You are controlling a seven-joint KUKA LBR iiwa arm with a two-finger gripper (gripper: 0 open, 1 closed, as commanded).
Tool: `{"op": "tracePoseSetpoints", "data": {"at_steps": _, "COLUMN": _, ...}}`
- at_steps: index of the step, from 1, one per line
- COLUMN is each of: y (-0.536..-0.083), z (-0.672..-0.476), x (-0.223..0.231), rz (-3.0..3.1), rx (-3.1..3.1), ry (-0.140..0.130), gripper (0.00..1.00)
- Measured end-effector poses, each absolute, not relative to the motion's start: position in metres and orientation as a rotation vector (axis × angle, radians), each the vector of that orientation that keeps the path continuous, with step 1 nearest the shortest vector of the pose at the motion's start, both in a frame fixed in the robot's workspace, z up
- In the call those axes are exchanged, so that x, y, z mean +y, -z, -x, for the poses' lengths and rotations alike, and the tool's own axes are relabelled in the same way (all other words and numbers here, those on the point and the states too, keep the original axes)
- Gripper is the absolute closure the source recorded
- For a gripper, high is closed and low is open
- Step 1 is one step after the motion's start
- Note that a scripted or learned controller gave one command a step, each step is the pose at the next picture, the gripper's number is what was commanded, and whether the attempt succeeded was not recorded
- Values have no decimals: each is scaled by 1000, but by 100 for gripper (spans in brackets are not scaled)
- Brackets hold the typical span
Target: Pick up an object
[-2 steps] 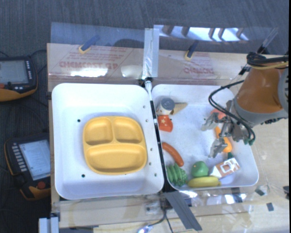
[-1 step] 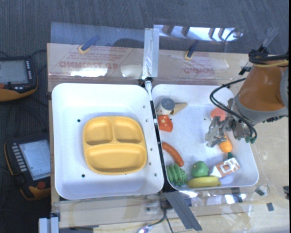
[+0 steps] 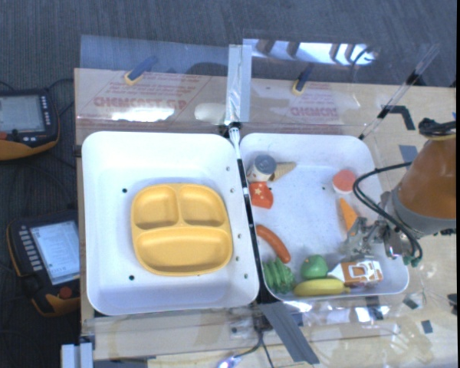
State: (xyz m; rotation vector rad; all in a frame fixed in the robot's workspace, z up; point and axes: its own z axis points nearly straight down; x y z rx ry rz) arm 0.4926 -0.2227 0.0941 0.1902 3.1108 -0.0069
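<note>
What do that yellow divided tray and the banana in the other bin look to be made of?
The yellow divided tray looks like moulded plastic: uniform colour, smooth rounded compartments, a soft sheen. The banana is probably toy plastic as well, since its skin is an even, glossy yellow with no blemishes, though the picture alone cannot settle that.

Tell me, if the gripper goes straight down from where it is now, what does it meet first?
Probably the small orange and white toy lying just beside the gripper, or the right bin's floor; depth is unclear.
</note>
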Motion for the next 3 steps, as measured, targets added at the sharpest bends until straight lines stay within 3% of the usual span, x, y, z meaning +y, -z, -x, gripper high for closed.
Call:
{"op": "tracePoseSetpoints", "data": {"at_steps": 1, "y": -98, "z": -501, "x": -222, "rz": -185, "rx": 3082, "ry": 17, "gripper": 0}}
{"op": "tracePoseSetpoints", "data": {"at_steps": 2, "y": -92, "z": -517, "x": -200, "rz": -361, "rx": 3103, "ry": 11, "gripper": 0}}
{"op": "tracePoseSetpoints", "data": {"at_steps": 3, "y": -103, "z": -519, "x": -200, "rz": -358, "rx": 3099, "ry": 14, "gripper": 100}}
